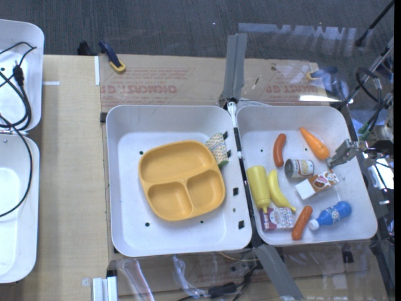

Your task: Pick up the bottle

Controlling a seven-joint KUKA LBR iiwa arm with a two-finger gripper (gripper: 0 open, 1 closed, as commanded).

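- Camera view: two shallow white bins are sitting side by side on the bench; the left bin is holding a yellow-orange three-compartment plastic plate.
- A small patterned packet is lying just beside the plate's upper right corner, against the dividing wall.
- The right bin is carrying the clutter: a yellow squeeze bottle lying along its left wall, a yellow banana touching it, a small tin can, two red sausages and, an orange carrot and a small printed carton.
- Task object, as I am reading it: the blue plastic bottle with a white cap, lying on its side near the bin's front right corner, just beside the lower sausage. The yellow bottle could equally be meant.
- The gripper is hovering at the bin's right side, near the carrot and above the carton, well apart from the blue bottle.
- Jaws: too small and dark to resolve; cannot tell apart or together.
- Progress: nothing is being held visibly; approach, grasp and lift are all remaining.
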